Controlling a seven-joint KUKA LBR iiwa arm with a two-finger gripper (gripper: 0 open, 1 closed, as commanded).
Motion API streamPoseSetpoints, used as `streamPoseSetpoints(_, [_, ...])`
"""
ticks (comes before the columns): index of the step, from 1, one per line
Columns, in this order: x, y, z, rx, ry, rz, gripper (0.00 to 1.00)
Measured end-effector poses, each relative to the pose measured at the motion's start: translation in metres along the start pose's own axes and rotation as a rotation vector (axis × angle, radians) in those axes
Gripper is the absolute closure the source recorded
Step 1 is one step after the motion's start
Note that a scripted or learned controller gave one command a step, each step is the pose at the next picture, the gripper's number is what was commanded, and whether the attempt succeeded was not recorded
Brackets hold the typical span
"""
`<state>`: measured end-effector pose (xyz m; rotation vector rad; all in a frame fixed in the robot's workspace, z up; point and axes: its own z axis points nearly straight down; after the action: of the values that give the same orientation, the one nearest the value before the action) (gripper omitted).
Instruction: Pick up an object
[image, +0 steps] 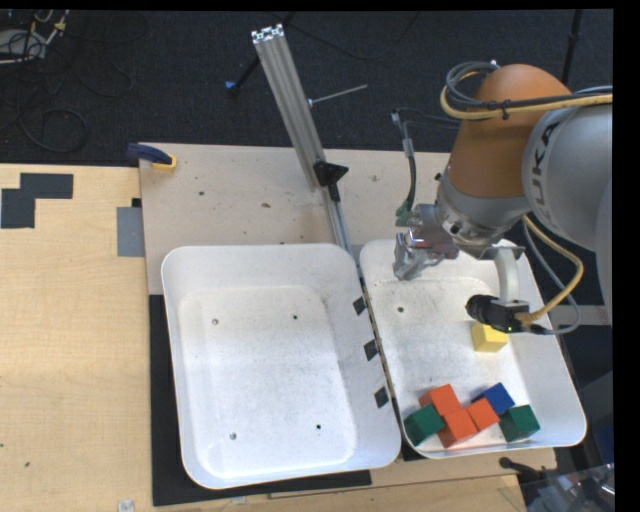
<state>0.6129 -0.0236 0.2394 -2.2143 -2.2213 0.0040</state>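
My gripper (408, 262) hangs over the far left part of the right bin (560, 385), below the orange-banded wrist, and no object shows at it. A yellow block (489, 338) lies alone by the bin's right side, to the right of and nearer than the gripper. Along the bin's front sits a cluster: three orange blocks (458, 424), a blue block (498, 396) and two green blocks (424, 424), well in front of the gripper.
The left bin (190, 300) lies beside the right one, with black clips (371, 348) on the shared rim. A slanted aluminium bar (298, 110) rises behind the bins. Cables loop off the arm above the right bin's right edge.
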Motion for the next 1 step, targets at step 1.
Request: streamPoseSetpoints(1, [0.0502, -0.0117, 0.0134, 0.000, 0.000, 0.000, 1.00])
